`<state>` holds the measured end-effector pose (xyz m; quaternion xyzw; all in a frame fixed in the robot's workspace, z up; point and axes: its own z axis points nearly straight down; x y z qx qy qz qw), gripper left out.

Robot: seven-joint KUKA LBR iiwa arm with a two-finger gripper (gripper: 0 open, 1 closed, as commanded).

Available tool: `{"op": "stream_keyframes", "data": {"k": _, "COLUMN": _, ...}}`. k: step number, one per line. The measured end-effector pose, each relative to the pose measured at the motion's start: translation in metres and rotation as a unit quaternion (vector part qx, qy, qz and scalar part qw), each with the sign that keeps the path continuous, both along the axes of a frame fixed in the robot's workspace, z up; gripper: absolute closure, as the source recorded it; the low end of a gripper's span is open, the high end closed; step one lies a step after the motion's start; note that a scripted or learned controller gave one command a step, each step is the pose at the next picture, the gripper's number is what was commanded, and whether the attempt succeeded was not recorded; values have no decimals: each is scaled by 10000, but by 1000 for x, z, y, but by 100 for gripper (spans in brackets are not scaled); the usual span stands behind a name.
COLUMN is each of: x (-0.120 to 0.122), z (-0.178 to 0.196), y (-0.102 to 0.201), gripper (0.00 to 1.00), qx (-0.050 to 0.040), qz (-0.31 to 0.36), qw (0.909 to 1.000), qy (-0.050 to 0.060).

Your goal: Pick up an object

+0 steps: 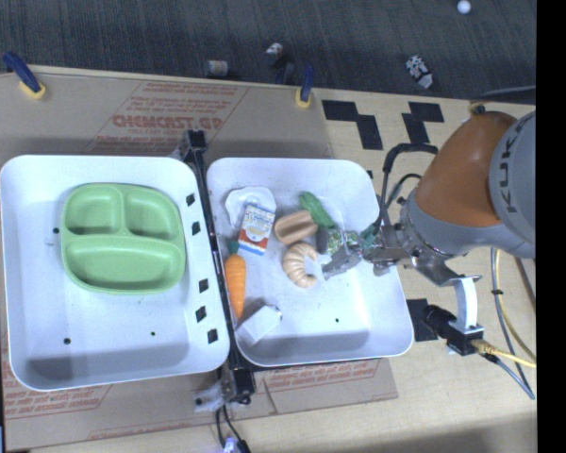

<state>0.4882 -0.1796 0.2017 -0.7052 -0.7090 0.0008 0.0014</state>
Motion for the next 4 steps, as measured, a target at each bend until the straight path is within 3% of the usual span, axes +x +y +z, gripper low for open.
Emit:
{"op": "stream_keyframes", "data": {"k": 1, "x": 115, "z": -105, "y": 63, "gripper": 0, "qx": -5, "qz": 10, "qw": 10000, "qy": -61}}
{"op": "stream_keyframes", "data": {"k": 2, "x": 115, "z": -94, "y": 63, "gripper": 100, "qx": -5, "qz": 23, "qw": 10000, "qy": -51}}
{"op": "stream_keyframes", "data": {"k": 3, "x": 39, "z": -9, "y": 121, "gripper": 100, "qx": -1, "qz": 17, "qw": 10000, "qy": -6}}
{"op": "stream_keyframes", "data": {"k": 4, "x": 40, "z": 1, "y": 121, "gripper": 100, "qx": -2, "qz": 35, "qw": 10000, "qy": -1}}
